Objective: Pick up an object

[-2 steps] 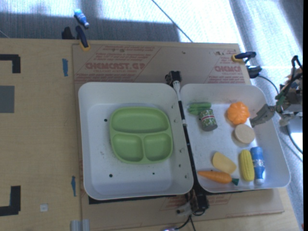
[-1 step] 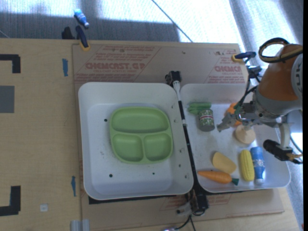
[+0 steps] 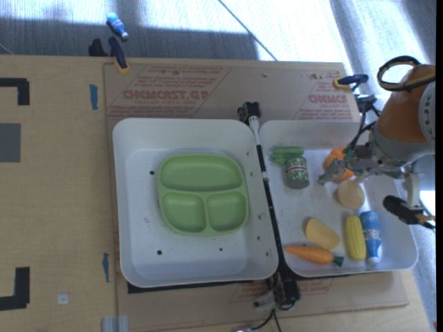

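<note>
The gripper (image 3: 337,171) hangs over the right bin (image 3: 405,258), whether apart or together nobody can tell. Best target: the cream ball (image 3: 351,196) at five o'clock, approached straight down.

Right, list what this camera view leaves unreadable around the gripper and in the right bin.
- Gripper: too small and blurred to tell whether its fingers are open or shut.
- Small orange object beside the gripper: partly covered by it; identity and contact unclear.
- Small green-labelled can: label print too small to read.
- Blue and white plastic bottle: label unreadable; lies against the yellow toy corn cob.
</note>
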`<action>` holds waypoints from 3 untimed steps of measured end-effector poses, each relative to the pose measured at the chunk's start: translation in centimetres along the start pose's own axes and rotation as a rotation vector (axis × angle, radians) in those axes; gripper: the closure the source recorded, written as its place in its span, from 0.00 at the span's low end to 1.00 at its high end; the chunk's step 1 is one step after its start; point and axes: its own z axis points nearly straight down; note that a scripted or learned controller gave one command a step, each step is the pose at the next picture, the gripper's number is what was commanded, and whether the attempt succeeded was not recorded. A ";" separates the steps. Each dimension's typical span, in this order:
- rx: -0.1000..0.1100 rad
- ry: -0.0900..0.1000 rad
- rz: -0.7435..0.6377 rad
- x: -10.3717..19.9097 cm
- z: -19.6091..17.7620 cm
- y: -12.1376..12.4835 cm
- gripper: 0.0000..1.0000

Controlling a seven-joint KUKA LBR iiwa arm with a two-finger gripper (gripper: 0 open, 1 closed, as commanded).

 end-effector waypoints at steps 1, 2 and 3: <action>0.001 0.002 -0.003 5.0 0.0 4.7 0.00; -0.001 -0.001 -0.004 4.9 -1.1 4.7 1.00; -0.002 0.001 -0.004 10.5 -13.7 3.9 1.00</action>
